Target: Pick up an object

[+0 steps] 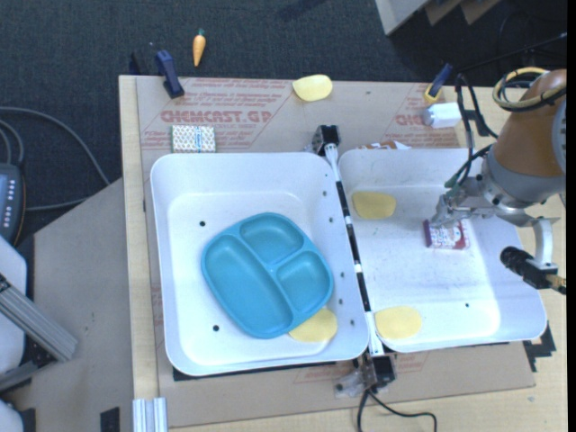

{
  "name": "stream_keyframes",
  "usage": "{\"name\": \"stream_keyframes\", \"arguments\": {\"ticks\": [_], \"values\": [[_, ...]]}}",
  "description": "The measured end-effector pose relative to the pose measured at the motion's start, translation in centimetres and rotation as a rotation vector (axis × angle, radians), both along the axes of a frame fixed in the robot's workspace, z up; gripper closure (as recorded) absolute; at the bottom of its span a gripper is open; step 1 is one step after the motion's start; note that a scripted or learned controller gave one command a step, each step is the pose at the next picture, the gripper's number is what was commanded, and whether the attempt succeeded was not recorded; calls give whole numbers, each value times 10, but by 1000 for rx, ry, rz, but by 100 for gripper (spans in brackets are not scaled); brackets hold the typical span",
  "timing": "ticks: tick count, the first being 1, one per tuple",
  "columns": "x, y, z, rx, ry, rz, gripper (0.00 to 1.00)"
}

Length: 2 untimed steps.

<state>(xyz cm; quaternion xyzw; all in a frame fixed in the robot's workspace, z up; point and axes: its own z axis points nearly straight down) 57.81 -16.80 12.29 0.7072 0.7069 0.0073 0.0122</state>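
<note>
At frame centre-left, a blue divided plate (266, 273) fills the left bin (171, 183). Right of centre, a small red-and-white packet (447, 236) lies in the right bin (432, 286), directly beneath the gripper (453, 211); its grip cannot be judged.

Looking like a robotics lab or test cell: sitting on a brown board (270, 106) stamped with maker's lettering, two white bins (180, 187) joined at the middle by black clips (326, 137); lying over dark carpet (81, 25), loose cables (54, 142); showing at lower left, a metal rail (36, 322); reaching in from the right, a grey-and-orange industrial arm (531, 151).
</note>
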Motion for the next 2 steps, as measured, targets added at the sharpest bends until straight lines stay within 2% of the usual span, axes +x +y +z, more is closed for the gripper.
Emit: {"name": "stream_keyframes", "arguments": {"ticks": [2], "values": [[1,0,20,-1,-5,1,100]]}}
